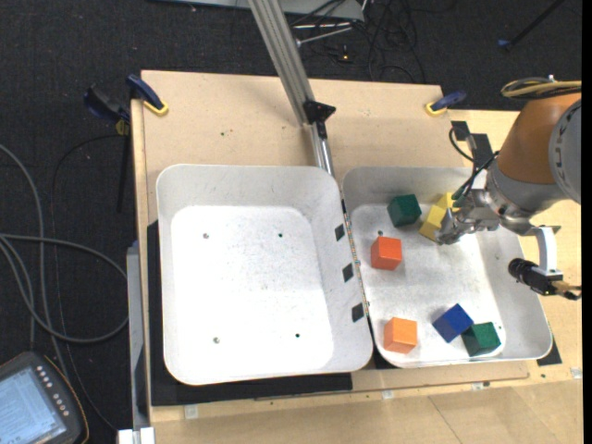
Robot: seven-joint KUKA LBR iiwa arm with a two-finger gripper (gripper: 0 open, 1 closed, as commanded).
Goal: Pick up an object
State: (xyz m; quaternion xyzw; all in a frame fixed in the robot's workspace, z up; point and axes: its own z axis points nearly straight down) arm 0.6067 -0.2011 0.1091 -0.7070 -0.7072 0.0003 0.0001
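Note:
The right bin (518,326) holds several small blocks. A yellow block (432,219) lies near its far side, next to a green block (403,209). My gripper (451,226) is low in the bin, right against the yellow block's right side and partly covering it. An orange-red block (387,252) sits left of centre. Near the front lie an orange block (400,334), a blue block (452,322) and a second green block (481,338).
The left bin (176,248) stands beside the right one, with black clips along their shared edge. A metal pole (287,58) slants over the bench's back. Clamps sit at the far bench corners. The arm's orange band (536,146) hangs above the right bin's far right.

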